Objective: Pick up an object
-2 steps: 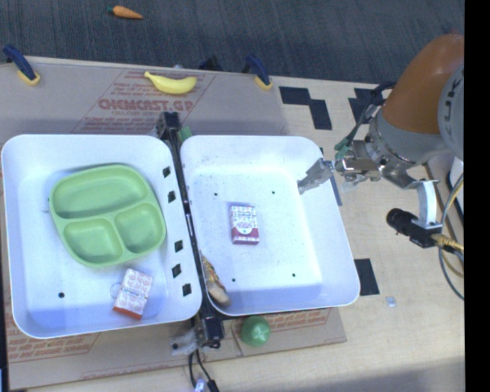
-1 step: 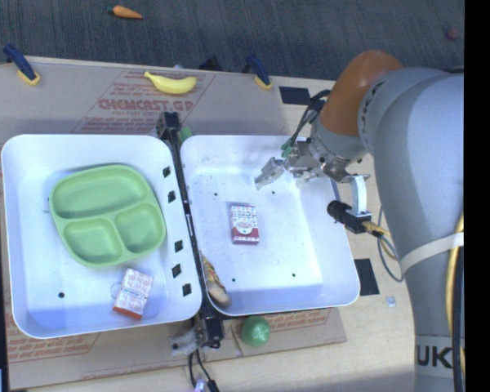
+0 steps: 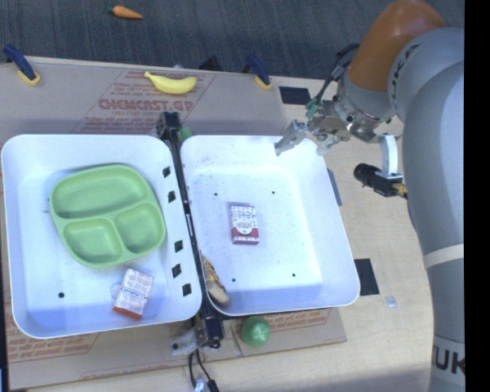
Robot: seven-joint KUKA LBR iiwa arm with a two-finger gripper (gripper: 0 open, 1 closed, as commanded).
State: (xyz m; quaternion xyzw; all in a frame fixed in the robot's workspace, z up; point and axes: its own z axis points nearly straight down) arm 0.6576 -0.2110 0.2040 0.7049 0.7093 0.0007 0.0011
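The tabletop [image 3: 367,243] carries 2 shallow white bins set side by side, sharing a middle wall. The gripper [image 3: 292,140] hangs over the far right corner of the right bin [image 3: 327,219], tilted, at the end of the arm [image 3: 425,96] that reaches in from the right. Nothing lies between the jaws. Whether they are released or clenched cannot be told at this angle and size.

The likeliest item for pickup is the small red and white box [image 3: 244,223], lying flat near the centre of the right bin floor, well apart from every wall. Its long axis runs roughly from the far wall toward the near wall, with only a slight tilt. It stands clear on all sides, which in this inspector's judgement leaves room for jaws to close across its short width.

A small tan item [image 3: 213,285] rests in the near left corner of the right bin, against the middle wall; that position would crowd a grasp.

The left bin [image 3: 16,219] holds a green divided plate [image 3: 108,213], filling much of its middle, and a second small box [image 3: 133,292] near the near wall, just beside the plate.

Outside the bins, a yellow banana [image 3: 171,81] lies on the cardboard beyond the far walls, a green ball [image 3: 256,331] sits just beyond the near wall of the right bin, and an orange carrot [image 3: 126,11] lies on the floor. These appear out of the working area.

The pickup is not yet made.
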